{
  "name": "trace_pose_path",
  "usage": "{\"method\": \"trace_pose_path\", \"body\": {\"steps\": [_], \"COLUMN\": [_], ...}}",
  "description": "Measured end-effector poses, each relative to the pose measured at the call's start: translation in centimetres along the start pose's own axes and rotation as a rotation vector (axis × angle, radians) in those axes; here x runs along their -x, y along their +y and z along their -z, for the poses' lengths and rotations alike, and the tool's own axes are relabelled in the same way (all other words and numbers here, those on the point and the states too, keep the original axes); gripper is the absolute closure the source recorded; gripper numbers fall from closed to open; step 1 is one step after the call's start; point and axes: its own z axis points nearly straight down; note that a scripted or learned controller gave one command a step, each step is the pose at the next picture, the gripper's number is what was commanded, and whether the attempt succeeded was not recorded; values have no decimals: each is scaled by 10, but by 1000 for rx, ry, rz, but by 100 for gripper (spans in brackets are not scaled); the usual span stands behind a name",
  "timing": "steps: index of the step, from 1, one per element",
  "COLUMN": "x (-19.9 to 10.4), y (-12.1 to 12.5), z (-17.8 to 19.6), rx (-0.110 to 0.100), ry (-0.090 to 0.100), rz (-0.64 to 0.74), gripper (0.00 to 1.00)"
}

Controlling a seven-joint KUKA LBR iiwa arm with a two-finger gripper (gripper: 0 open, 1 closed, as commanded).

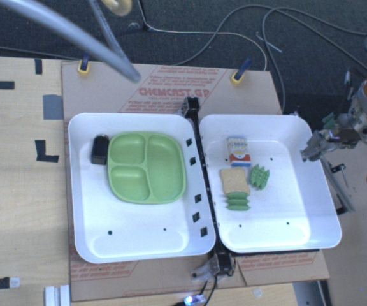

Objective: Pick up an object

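The things I could pick up lie in the right bin [298, 225], grouped left of its middle. A small carton [237, 151] with a blue, white and red face sits nearest the far wall. Just below it is a tan slice of toast [233, 181], and touching the toast's near edge is a small green ridged piece [237, 201]. Another green piece [259, 176], bushier in shape, lies just beside the toast on its right.

My gripper [312, 148] hangs over the right rim of that bin, well apart from the group, with nothing between its fingers that I can see. It is small and partly blurred here, so I cannot tell how far open it stands.

The left bin [132, 241] holds a green divided plate [147, 168] with three compartments, and a small black block [99, 150] rests just beside the plate's left edge. A black clip strip [199, 171] runs between the two bins. Both bins sit on a sheet of cardboard [171, 88] with red print, laid on the wooden surface [18, 190], which carries black tape marks. Cables [247, 27] trail across the dark area beyond.
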Motion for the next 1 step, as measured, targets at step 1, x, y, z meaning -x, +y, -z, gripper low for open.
{"method": "trace_pose_path", "body": {"steps": [1], "x": [-61], "y": [-3], "z": [-10], "rx": [-4], "ry": [2], "rz": [5], "gripper": [100]}}
